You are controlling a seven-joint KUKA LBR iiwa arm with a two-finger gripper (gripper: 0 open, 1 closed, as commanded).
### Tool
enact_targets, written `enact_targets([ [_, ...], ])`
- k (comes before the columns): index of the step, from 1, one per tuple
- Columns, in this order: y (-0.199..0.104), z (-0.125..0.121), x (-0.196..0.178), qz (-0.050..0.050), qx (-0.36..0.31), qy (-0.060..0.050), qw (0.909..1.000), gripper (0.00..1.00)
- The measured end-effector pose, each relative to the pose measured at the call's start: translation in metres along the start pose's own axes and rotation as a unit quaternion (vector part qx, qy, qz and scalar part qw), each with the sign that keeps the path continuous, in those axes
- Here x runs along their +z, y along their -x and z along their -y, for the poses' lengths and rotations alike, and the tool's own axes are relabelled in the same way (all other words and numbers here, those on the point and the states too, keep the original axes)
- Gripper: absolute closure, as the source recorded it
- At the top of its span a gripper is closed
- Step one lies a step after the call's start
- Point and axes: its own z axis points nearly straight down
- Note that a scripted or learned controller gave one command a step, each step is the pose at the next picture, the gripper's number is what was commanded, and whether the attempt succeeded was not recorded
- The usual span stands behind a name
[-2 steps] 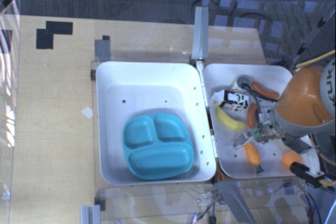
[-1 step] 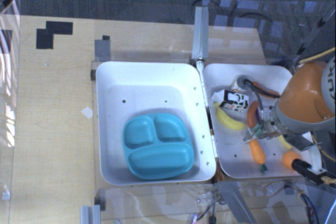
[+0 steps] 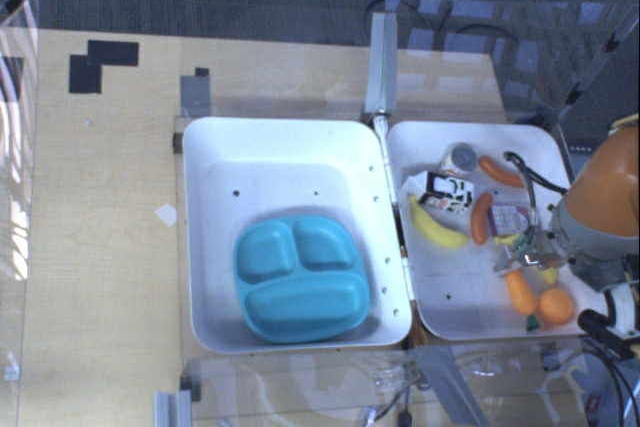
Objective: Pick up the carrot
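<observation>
The carrot (image 3: pixel 519 293), short and orange with a green tip at its near end, lies near the front right of the right bin (image 3: pixel 450 315). My gripper (image 3: pixel 524 256) hangs just above the carrot's far end, reaching in from the right under the orange band of the arm (image 3: pixel 605 195). Its tip sits among small objects, and I cannot tell whether it touches the carrot.
An orange ball (image 3: pixel 556 306) rests right beside the carrot. Further back in the same bin lie a banana (image 3: pixel 436 226), two red sausages (image 3: pixel 481 217) (image 3: pixel 500 172), a purple box (image 3: pixel 507 218), a cow-patterned piece (image 3: pixel 450 193) and a can (image 3: pixel 462 157). The left bin (image 3: pixel 215 155) holds a blue sectioned tray (image 3: pixel 300 277).
</observation>
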Motion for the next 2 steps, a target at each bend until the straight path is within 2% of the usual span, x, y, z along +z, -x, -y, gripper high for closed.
enact_targets([
  [1, 0.0, -0.003, -0.011, 0.001, -0.002, 0.003, 1.0, 1.0],
  [2, -0.071, -0.011, -0.138, -0.001, -0.075, -0.003, 0.9972, 1.0],
])
